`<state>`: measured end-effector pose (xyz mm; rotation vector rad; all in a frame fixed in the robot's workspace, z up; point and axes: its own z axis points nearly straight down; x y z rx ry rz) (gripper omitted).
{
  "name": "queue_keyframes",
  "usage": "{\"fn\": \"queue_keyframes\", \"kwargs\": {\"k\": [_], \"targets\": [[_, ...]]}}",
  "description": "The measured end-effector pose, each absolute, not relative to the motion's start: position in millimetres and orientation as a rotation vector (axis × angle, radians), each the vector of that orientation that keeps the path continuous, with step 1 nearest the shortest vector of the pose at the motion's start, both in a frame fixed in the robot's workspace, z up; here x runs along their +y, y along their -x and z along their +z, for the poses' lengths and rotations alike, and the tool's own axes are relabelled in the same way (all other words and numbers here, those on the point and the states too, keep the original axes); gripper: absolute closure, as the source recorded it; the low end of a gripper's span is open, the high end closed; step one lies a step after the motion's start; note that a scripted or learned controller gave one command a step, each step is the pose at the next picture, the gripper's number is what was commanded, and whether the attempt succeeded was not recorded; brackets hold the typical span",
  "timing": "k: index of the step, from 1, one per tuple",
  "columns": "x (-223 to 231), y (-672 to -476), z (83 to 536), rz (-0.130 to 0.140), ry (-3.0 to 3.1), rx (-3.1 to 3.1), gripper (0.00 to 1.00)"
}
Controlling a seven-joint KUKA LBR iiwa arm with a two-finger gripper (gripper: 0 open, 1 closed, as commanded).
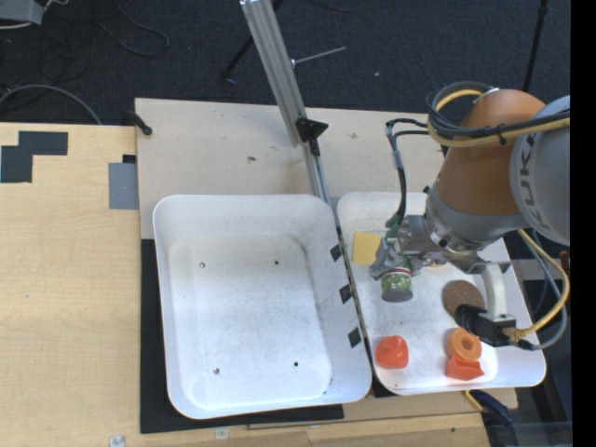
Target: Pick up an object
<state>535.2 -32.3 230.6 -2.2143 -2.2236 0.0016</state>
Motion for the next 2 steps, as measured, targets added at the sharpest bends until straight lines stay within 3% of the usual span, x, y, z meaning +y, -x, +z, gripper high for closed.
{"fn": "queue_keyframes", "kwargs": {"k": [2], "targets": [[76.7,-577.3,223.4,0.002,2.215,-2.224,1.0]]}}
